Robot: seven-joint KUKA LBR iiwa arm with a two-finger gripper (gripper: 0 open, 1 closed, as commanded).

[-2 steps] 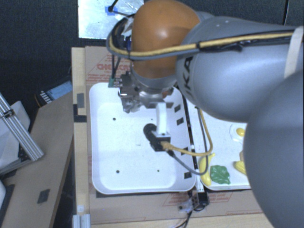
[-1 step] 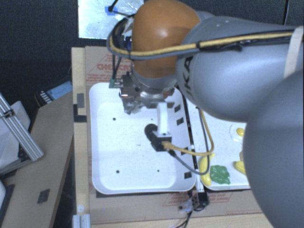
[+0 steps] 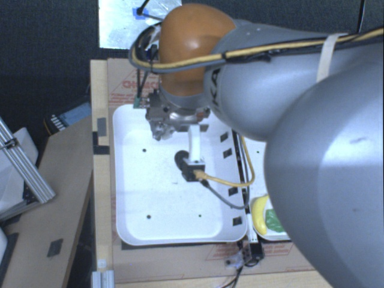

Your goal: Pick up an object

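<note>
Grey metal arm (image 3: 312, 131) with an orange band (image 3: 192, 41) above the wrist, reaching in from the right of the camera view and covering much of the scene. The gripper (image 3: 159, 132) hangs over the upper part of the left bin (image 3: 144, 185), close to that bin's far wall. Whether the gripper is released or clenched cannot be told from this angle, and no object can be seen in its grasp.

White plastic forms the left bin, and its bare floor shows a few small dark specks. Just right of the left bin, partly covered by the arm, lies the right bin (image 3: 258, 150). A yellow object (image 3: 260, 216) rests in the right bin, just beside the left bin's near right corner. A green object (image 3: 273, 221) touches the yellow one on the side away from the left bin.

Beneath the left bin lies a cardboard sheet (image 3: 123, 89) with red print, showing beyond the bin's far and near edges. Beyond the left bin's far wall lies a foil sheet (image 3: 123, 17) with a piece of blue tape (image 3: 141, 12). Well to the left of the left bin stands a slanted metal rail (image 3: 24, 167).
</note>
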